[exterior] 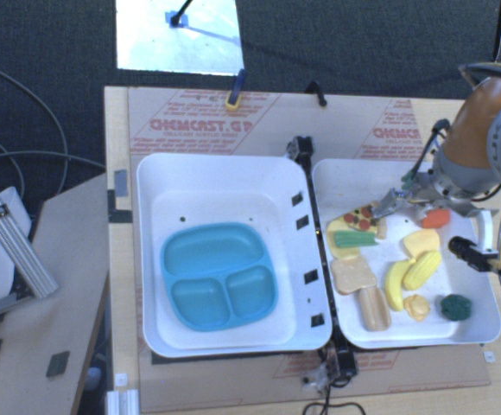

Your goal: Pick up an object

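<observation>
Camera view: pincer (395, 199), opening unclear, hovers over the right white bin (492, 318) beside a pizza-slice toy (359, 219). Probably light, stiff, slippery plastic; best gripped across its narrow edges.

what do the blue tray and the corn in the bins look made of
Blue tray: likely molded plastic, judging by its uniform colour, soft sheen and rounded compartment walls. Corn: looks like toy plastic, evenly bright yellow with a ridged surface; rubber or foam can't be excluded.
</observation>
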You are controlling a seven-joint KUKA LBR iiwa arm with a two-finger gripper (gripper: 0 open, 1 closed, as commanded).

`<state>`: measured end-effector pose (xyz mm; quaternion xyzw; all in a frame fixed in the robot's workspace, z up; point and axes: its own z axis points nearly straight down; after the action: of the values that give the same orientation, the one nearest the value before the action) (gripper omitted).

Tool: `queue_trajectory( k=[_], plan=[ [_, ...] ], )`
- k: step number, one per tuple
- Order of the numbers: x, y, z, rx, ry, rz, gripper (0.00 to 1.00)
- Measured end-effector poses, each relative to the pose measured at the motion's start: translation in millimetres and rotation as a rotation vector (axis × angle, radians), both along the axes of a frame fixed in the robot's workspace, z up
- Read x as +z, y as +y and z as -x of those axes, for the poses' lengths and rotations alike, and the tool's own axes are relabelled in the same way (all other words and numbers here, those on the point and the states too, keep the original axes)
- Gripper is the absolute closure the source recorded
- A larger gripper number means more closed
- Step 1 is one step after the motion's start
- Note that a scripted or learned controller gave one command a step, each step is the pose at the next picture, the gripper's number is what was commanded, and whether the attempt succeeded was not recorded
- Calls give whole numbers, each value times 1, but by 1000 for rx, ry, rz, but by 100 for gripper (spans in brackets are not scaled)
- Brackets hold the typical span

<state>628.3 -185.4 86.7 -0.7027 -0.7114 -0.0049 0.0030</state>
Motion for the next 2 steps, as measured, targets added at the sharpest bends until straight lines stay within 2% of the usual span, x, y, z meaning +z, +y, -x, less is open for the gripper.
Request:
queue_trajectory(
  k=[1,2],
  plan=[
    [12,-4,-1,-1,-9,6,100],
    [2,64,8,-4,-10,15,100]
  ],
)
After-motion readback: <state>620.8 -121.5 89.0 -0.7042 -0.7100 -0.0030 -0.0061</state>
